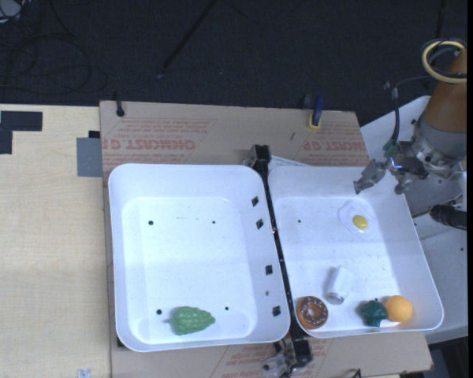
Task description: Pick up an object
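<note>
The right bin [426, 270] holds a white fried-egg toy with a yellow yolk [356, 217], a small white cylinder [337, 283], a brown doughnut [311, 312], a dark green piece [372, 313] and an orange ball [398, 309]. A bumpy light green object [191, 320] lies near the front of the left bin [122, 211]. My gripper [384, 179] hangs over the right bin's far right corner, above and behind the egg toy. Its fingers are spread open with nothing between them.
A black divider with clips [268, 235] runs between the two bins. Both bins rest on a brown cardboard sheet [205, 132]. A blue and yellow clamp [316, 113] sits at the cardboard's back edge. The doughnut, green piece and ball crowd the right bin's front wall.
</note>
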